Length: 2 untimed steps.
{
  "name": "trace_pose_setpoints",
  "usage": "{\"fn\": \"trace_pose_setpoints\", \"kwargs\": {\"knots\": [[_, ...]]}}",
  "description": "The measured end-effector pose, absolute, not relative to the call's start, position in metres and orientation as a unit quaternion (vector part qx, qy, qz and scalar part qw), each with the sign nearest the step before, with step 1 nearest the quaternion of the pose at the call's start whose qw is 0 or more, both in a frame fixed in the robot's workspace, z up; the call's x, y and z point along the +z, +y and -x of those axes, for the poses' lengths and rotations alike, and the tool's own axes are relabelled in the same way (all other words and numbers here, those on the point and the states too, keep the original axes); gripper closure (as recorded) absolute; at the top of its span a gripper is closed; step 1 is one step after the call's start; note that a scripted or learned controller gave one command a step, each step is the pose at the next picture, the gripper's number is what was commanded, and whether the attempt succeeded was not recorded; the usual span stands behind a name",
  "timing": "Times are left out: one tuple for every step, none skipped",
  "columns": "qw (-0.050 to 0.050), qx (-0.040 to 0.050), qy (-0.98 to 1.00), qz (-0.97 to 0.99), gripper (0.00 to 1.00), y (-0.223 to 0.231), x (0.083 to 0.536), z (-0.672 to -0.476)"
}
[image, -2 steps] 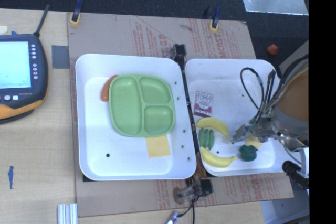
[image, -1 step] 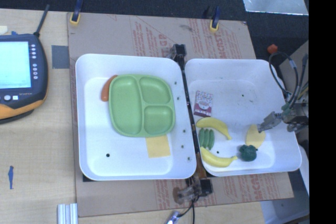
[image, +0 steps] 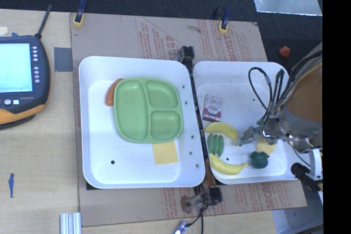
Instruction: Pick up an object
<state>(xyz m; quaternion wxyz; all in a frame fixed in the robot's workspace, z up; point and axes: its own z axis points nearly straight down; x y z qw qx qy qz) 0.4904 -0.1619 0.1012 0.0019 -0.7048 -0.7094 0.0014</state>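
In the right bin (image: 241, 71), several small items are seen gathered toward the near side: a yellow banana (image: 221, 129), a green pea pod (image: 216, 144) just below it, a second banana (image: 227, 166) along the near wall, a dark green broccoli-like piece (image: 259, 159), and a pale yellow piece (image: 266, 147) just above that. A small printed packet (image: 213, 107) lies flat further back, apart from the rest. The gripper (image: 248, 136) is positioned low over the bin, between the first banana and the pale yellow piece; nothing is seen held by it, and the finger spacing cannot be told. In the left bin (image: 93, 118), a green divided plate (image: 148, 110) is recorded, with an orange item (image: 111, 93) partly covered at its left edge and a yellow square (image: 165, 153) at its near edge.
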Motion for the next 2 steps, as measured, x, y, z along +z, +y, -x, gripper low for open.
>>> {"fn": "trace_pose_setpoints", "kwargs": {"knots": [[0.000, 0.0007, -0.708, 0.706, 0.00, -0.212, 0.258, -0.489], [0.002, 0.0014, -0.709, 0.705, 0.00, -0.176, 0.095, -0.477]]}}
